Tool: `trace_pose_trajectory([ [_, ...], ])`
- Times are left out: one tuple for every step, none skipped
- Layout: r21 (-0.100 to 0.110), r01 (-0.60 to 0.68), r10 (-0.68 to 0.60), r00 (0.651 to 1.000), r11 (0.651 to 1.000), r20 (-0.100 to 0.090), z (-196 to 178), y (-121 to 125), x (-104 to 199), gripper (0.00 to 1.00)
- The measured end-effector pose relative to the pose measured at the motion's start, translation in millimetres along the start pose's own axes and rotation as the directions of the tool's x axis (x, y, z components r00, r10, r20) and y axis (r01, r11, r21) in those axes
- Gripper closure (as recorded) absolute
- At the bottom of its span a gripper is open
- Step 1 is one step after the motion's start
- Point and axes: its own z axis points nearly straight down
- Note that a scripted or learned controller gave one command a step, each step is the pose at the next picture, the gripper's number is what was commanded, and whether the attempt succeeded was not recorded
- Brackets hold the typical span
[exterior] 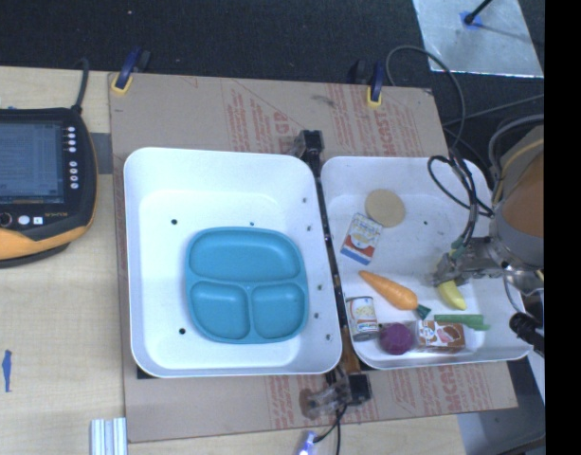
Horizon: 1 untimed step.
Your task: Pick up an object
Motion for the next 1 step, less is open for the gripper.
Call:
trace_pose_trajectory([
  [-0.001, -0.003, 0.003, 1.000, 1.000, -0.002, 9.9, 19.4, 52.3, 1.00],
])
